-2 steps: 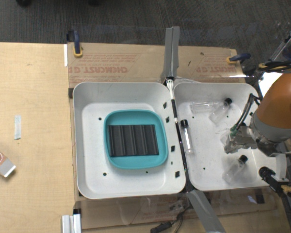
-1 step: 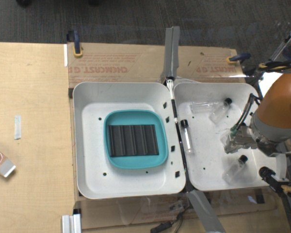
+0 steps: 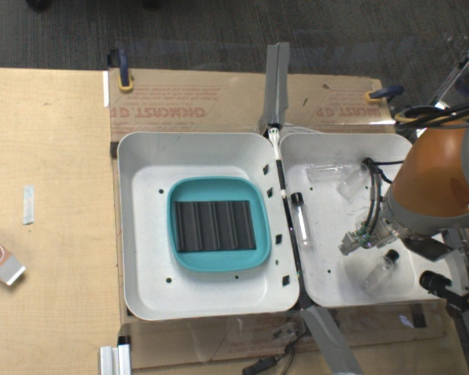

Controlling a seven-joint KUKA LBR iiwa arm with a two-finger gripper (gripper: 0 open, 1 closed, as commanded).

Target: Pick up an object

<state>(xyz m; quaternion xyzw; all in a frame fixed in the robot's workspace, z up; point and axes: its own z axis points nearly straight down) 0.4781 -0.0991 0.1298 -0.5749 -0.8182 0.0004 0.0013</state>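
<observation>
- Arm (image 3: 434, 182) reached in from the right, orange band over the right bin (image 3: 328, 283); wrist sat low over that bin's right half
- Gripper (image 3: 353, 243) pointed left and down, near the bin floor; tip small and cluttered with cables, so couldn't tell if it was released or clenched; nothing visibly between its tips
- Right bin held clear plastic items: a crumpled clear bag (image 3: 336, 176) at upper middle, well above the gripper; a small clear bottle-like piece (image 3: 379, 270) lower right, just beside and below the gripper, too transparent to name surely
- Pen-like stick (image 3: 299, 219) with a dark upper end lay along the right bin's left wall, roughly parallel to the divider; apart from the gripper
- Left bin (image 3: 141, 209) held a teal tray (image 3: 219, 225) with a dark ribbed insert, lying flat near the centre, slightly right of middle
- Both bins sat side by side, touching at the middle, on cardboard (image 3: 187, 104) with red printing; two clamps at its far edge, one left (image 3: 122, 73), one right (image 3: 383, 94)
- Wooden bench (image 3: 47, 287) to the left carried a small grey strip (image 3: 28, 205) and a red-and-white wrapped piece (image 3: 0, 261) at the left edge, well apart from the bins
</observation>
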